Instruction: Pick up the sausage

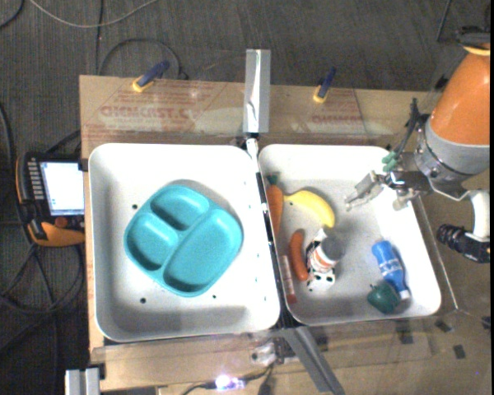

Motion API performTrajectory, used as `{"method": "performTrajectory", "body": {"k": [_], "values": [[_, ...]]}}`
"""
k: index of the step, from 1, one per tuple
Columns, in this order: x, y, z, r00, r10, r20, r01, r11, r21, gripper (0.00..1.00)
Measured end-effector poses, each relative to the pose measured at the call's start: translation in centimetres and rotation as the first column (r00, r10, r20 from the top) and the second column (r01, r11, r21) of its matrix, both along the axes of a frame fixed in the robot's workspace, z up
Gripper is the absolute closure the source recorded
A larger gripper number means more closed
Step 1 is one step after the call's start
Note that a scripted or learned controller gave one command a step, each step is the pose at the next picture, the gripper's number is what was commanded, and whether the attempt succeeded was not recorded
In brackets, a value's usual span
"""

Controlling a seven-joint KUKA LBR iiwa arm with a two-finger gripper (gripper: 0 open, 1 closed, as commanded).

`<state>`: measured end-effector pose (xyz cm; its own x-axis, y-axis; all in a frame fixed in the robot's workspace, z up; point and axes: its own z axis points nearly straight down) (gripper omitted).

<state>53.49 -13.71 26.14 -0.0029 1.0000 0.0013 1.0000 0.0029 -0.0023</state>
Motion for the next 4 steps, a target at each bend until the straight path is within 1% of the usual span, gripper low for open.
{"method": "performTrajectory", "body": {"k": [1, 2, 3, 4], "values": [[-5.1, 4.7, -6.3, 0.998, -0.069, -0.003, 0.069, 0.998, 0.000, 0.00], [-4.8, 3.4, -16.9, 0.990, 0.141, 0.013, -0.141, 0.990, -0.004, 0.00], [4.7, 3.4, -17.0, 0.999, -0.037, 0.018, 0.037, 0.999, -0.005, 0.00], [1.0, 3.9, -17.0, 0.997, -0.069, 0.019, 0.069, 0.998, -0.006, 0.00]]}}
